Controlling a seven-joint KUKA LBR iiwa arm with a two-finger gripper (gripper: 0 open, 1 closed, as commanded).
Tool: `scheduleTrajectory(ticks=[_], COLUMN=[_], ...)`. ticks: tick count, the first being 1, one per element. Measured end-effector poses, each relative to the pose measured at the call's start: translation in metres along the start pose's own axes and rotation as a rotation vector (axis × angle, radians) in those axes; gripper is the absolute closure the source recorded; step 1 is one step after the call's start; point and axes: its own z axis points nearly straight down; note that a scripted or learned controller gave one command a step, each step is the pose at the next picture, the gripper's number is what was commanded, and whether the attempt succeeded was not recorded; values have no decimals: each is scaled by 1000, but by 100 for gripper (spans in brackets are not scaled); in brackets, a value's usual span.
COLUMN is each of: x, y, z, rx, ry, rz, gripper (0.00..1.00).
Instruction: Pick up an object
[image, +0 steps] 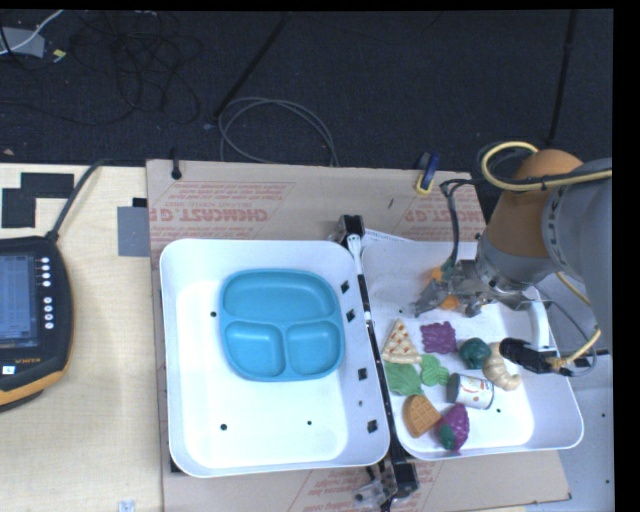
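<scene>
One fixed camera looks down at a slant from above on both white bins (190, 300).

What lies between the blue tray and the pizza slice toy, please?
In the camera view, between the blue tray and the pizza slice run the bins' adjoining rims, with black clips.

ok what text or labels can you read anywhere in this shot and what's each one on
Red print on the cardboard sheet under the bins: upside down, too blurred to read for certain.
Second red print on the cardboard's front edge: too blurred to read.
Teach pendant screen and buttons: too small to read.
Small can label in the right bin: illegible.
</scene>
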Motion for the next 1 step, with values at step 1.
scheduleTrajectory(ticks=[1], x=[-4], y=[23], z=[0], rx=[1], ry=[0], rz=[-1], gripper=[0])
